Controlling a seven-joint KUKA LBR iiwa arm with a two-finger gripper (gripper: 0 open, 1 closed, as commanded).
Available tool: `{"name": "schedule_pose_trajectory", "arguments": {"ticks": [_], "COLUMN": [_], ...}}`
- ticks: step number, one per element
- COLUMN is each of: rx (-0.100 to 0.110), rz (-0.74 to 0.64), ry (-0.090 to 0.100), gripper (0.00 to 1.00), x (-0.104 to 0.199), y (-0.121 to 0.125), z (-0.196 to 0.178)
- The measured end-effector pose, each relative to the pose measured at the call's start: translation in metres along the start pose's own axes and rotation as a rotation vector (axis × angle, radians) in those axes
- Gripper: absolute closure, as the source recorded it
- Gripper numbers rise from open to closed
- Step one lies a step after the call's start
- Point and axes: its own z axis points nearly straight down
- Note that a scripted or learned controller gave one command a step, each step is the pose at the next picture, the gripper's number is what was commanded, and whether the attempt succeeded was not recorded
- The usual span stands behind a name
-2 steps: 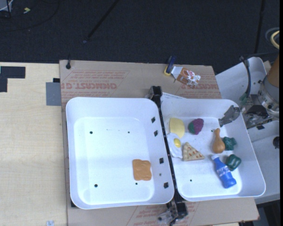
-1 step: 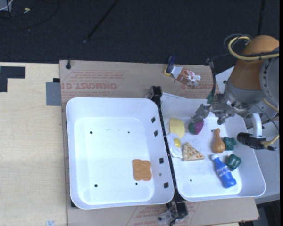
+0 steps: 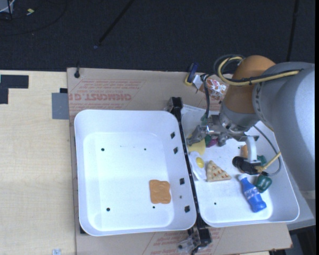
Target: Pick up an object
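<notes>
My gripper [image 3: 208, 133] is low in the far left part of the right bin [image 3: 287, 209], under the orange-banded wrist. Right beside it lie a yellow-green piece [image 3: 197, 141] and a small purple thing [image 3: 221, 141]; whether either is touched is unclear. Nearer the front lie a small yellow item [image 3: 200, 162], a pizza-slice toy [image 3: 217, 172], a blue bottle [image 3: 253, 195] and a green thing [image 3: 264, 183]. A toast-coloured flat piece [image 3: 160, 191] lies alone in the left bin [image 3: 95, 142], towards its front right.
A black divider with clips [image 3: 182, 153] runs between the two bins. A small orange bit [image 3: 244, 151] lies by the arm. The big grey arm covers the right bin's far right corner.
</notes>
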Motion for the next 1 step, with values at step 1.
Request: {"name": "schedule_pose_trajectory", "arguments": {"ticks": [1], "rx": [0.000], "rz": [0.002], "ry": [-0.002], "gripper": [1.00], "x": [-0.0033], "y": [0.0001], "z": [-0.0154]}}
